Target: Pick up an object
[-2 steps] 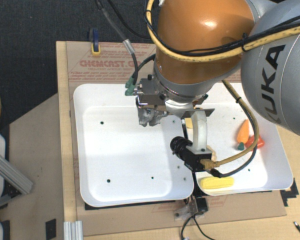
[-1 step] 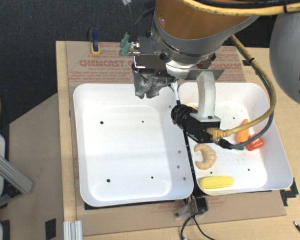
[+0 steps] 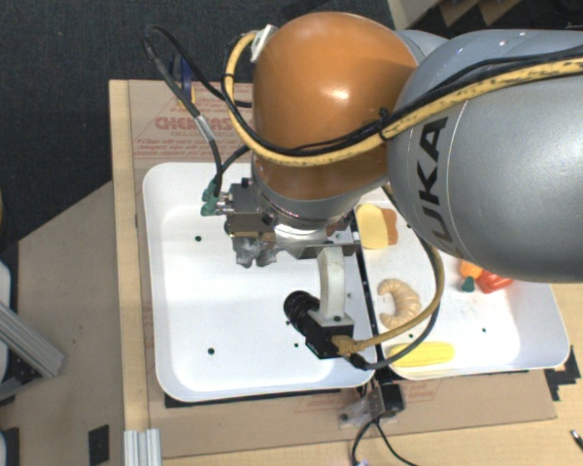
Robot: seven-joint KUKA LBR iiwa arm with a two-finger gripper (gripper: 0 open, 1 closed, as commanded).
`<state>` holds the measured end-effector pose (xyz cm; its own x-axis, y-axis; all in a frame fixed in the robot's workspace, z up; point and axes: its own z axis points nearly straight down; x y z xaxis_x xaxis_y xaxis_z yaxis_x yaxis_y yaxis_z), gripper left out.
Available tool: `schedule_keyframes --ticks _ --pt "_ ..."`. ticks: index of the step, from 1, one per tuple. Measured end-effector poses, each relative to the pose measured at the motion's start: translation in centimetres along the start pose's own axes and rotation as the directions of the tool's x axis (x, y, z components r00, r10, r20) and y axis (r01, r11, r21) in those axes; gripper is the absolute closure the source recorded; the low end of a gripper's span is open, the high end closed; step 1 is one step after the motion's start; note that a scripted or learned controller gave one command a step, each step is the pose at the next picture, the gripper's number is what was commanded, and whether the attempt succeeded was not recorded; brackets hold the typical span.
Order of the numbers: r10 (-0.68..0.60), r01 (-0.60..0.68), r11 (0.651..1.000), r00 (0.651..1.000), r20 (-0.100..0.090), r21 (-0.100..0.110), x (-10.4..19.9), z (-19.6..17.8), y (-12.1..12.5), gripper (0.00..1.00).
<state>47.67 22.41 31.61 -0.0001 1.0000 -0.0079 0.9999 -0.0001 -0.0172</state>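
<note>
Directly over the left bin (image 3: 185, 289) hangs the gripper (image 3: 256, 248); whether it is open or closed, I cannot tell

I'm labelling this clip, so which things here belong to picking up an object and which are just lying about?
Job: tool over the left bin; in the right bin, yellow block, tan curved piece, flat yellow piece, orange-red piece.
Lying about: cardboard sheet under the bins; metal rail at the view's left edge.
</note>
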Motion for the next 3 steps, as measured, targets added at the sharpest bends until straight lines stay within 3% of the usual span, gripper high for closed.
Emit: schedule_keyframes --ticks 1,3 --pt "-0.001 0.001 1.0 1.0 -0.013 -0.027 0.0 -10.4 0.1 1.0" --pt "0.0 0.0 1.0 1.0 -0.011 -0.021 0.0 -11.9 0.1 1.0"
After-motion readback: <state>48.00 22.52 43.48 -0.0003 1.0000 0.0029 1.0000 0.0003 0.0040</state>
